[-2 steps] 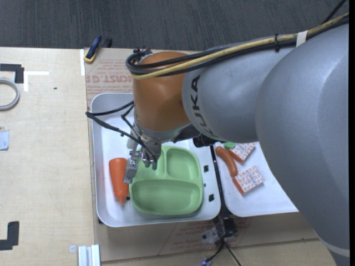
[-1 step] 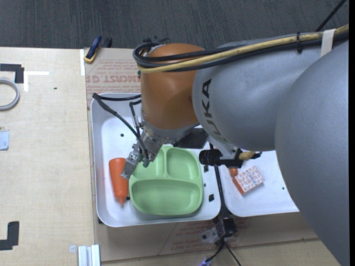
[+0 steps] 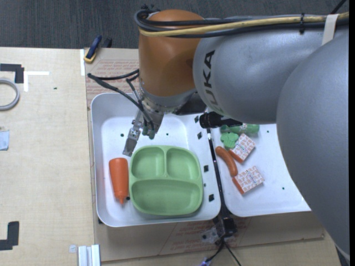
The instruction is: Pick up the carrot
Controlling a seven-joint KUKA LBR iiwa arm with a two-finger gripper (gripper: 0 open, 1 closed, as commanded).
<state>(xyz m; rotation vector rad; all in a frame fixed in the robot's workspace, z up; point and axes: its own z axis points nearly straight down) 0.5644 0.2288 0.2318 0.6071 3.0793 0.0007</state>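
Camera view: arm reaches over left bin, claw above carrot, grip state unclear.

Two white bins are counted, side by side. One carrot and one green plate are seen in the left bin. In the right bin, one sausage, two patterned packets and one green item are counted.

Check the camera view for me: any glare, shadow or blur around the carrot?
Camera view: carrot is sharp and evenly lit, with a soft shadow along the left bin wall; gripper looks slightly soft; the arm shows mild sheen.
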